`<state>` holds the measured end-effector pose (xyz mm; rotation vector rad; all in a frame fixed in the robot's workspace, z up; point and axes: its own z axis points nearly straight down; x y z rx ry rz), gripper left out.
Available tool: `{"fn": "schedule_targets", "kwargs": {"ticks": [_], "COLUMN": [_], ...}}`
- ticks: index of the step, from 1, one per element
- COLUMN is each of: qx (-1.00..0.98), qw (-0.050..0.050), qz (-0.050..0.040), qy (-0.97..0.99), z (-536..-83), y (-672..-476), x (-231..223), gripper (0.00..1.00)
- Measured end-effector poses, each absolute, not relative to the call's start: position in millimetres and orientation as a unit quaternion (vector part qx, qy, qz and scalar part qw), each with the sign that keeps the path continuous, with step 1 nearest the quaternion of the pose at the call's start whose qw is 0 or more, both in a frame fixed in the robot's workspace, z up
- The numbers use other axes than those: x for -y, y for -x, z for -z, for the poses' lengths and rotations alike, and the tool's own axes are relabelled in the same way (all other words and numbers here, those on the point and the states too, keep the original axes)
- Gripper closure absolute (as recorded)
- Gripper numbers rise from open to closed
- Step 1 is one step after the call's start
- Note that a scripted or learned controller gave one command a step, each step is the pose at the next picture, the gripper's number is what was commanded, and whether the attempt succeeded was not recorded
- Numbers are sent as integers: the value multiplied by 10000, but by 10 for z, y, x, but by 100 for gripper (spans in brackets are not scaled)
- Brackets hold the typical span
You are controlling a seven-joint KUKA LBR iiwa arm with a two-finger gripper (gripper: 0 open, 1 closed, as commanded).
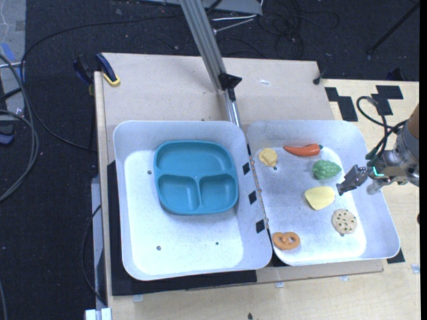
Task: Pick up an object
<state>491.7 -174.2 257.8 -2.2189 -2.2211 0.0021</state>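
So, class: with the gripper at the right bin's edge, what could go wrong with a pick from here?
1. The gripper sits close to the yellow lemon-like piece, the broccoli and the cookie; it may nudge one while going for another.
2. Low and near the right bin rim, it might catch the wall.

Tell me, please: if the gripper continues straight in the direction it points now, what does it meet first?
The gripper points left and a little down in the camera view, toward the yellow piece, so that is probably first. Height is unclear from above; it might instead pass over it or reach the floor of the right bin.
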Motion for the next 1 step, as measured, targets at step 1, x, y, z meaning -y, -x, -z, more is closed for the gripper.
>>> {"fn": "schedule_targets", "kwargs": {"ticks": [1], "qx": [7075], "qw": [3], "qz": [-2], "qy": [7067], "z": [-2584], "y": [-4921], "x": [1743], "gripper": [0]}}
